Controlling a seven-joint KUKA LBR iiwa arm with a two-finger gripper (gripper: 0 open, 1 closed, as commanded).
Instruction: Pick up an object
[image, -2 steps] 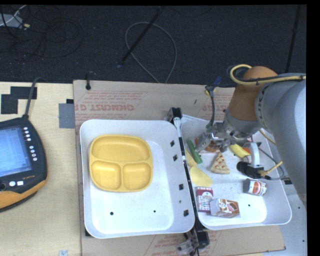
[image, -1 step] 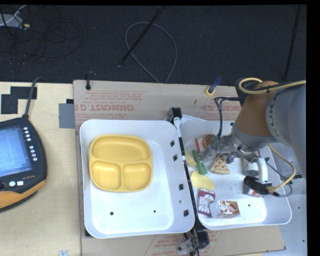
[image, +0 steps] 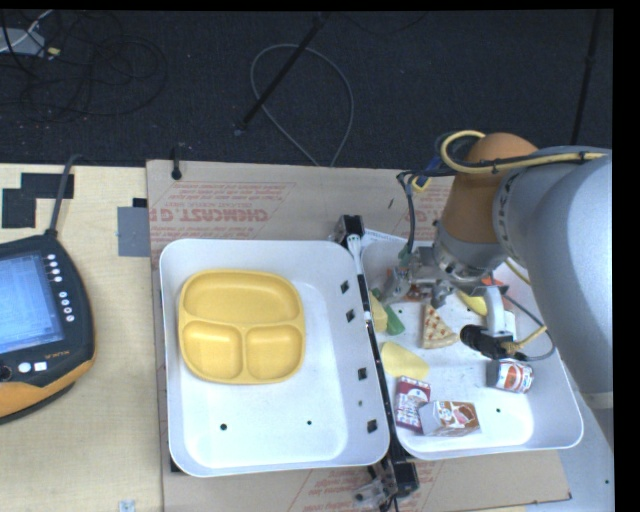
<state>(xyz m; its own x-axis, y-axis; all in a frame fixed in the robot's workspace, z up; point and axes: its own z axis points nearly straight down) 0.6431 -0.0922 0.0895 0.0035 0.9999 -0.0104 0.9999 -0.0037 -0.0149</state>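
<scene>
Two bins sit mid-frame; my gripper (image: 425, 283) hangs low in the right bin (image: 545, 425), just above a pizza slice (image: 436, 328). Whether it grips anything, I cannot tell.

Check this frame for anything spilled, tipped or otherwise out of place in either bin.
Nothing looks spilled or damaged. The yellow divided plate lies flat in the left bin. In the right bin, the small can lies on its side and the toy pizza slice and packets lie loosely scattered.
</scene>
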